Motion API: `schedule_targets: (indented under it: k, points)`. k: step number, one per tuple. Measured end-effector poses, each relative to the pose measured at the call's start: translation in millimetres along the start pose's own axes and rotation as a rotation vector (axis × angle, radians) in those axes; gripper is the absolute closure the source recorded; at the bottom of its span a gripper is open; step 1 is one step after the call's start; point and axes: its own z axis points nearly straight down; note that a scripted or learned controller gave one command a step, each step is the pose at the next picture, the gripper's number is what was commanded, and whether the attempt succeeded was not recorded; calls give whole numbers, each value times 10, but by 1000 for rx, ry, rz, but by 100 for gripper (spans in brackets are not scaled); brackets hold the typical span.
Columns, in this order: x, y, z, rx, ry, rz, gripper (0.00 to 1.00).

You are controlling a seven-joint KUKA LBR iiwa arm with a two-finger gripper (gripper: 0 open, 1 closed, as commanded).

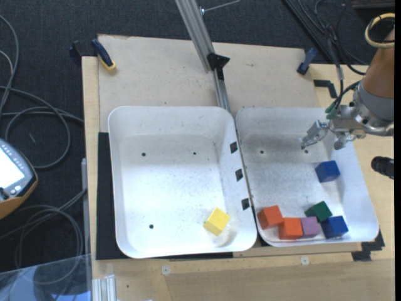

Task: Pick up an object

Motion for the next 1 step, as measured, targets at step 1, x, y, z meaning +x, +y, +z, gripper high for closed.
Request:
schedule_targets:
  k: [1]
  points:
    - [43, -183, 627, 7, 2, 1, 0]
